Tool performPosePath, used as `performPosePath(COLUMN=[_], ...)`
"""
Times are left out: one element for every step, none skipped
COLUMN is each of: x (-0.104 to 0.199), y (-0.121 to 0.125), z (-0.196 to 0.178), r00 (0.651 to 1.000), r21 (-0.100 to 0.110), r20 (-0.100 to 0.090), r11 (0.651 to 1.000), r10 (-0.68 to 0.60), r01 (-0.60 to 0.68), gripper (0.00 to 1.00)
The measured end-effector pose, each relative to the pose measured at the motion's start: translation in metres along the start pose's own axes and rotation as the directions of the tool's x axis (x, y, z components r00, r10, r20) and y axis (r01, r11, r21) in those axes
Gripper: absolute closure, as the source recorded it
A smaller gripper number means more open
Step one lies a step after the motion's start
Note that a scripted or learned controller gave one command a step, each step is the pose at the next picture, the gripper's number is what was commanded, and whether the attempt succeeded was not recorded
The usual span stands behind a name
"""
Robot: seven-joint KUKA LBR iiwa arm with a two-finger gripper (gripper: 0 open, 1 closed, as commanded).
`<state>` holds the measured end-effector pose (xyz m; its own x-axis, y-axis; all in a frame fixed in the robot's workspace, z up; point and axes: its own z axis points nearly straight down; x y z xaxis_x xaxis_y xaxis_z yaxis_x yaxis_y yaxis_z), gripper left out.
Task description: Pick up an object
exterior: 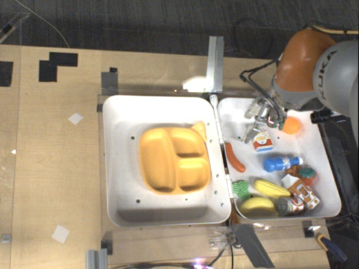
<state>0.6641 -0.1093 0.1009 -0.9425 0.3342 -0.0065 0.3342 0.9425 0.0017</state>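
Over right bin (331, 167), my end effector (259, 129) hangs just above the carton (262, 143); can't tell its state. Approach step, nothing held. Next: descend square on carton, avoid the orange ball (291, 126).

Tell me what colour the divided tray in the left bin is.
Yellow. The divided tray shows clearly in the camera view.
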Motion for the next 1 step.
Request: performPosePath(x=[0.0335], y=[-0.0361], z=[0.0115], r00=[0.99], r21=[-0.001], r20=[0.006], r11=[0.99], r10=[-0.143], r01=[0.143], gripper=[0.0])
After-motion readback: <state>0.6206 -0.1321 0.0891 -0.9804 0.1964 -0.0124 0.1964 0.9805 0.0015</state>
